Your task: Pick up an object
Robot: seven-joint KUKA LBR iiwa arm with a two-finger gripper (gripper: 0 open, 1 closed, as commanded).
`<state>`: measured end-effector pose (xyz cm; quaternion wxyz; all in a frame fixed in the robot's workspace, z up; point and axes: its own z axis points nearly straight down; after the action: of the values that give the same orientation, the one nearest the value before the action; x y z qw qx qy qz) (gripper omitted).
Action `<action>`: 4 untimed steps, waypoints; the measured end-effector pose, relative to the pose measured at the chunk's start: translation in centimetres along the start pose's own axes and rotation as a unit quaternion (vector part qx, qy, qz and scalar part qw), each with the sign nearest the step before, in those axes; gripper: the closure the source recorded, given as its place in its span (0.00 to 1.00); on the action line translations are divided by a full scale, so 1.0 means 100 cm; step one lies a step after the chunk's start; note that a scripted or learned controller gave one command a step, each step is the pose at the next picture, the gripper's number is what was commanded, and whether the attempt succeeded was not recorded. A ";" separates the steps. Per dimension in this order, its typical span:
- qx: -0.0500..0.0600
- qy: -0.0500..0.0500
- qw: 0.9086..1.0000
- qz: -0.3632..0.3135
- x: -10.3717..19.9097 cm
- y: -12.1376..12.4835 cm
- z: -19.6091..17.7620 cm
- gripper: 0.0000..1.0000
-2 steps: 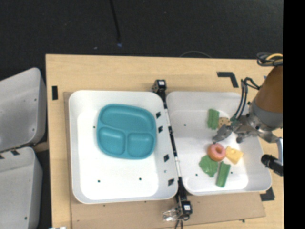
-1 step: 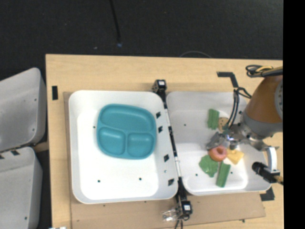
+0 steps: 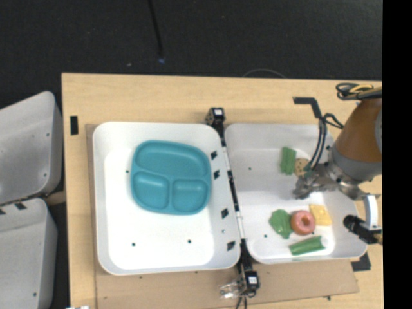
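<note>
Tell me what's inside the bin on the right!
The right bin holds a pink donut, a yellow block, three green pieces and a small speckled bit. The pincer hangs over it, hiding whatever sits underneath.

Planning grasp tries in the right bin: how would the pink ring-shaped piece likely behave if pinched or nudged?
The pink ring lies flat, so it will probably slide rather than roll. Its rounded, smooth-looking rim may slip from a pinch. It touches the green leafy piece and the yellow block, so a nudge would likely shift those too.
</note>
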<state>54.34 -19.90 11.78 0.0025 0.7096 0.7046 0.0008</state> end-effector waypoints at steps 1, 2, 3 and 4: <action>0.001 0.000 1.000 -0.001 -0.009 0.005 -0.046 1.00; -0.001 0.000 1.000 -0.005 -0.004 0.009 -0.107 1.00; 0.001 0.001 1.000 -0.006 -0.005 0.010 -0.124 1.00; 0.002 0.002 1.000 -0.006 0.039 0.006 -0.132 1.00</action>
<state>54.89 -15.95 24.98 0.0003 0.7051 0.7091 0.0008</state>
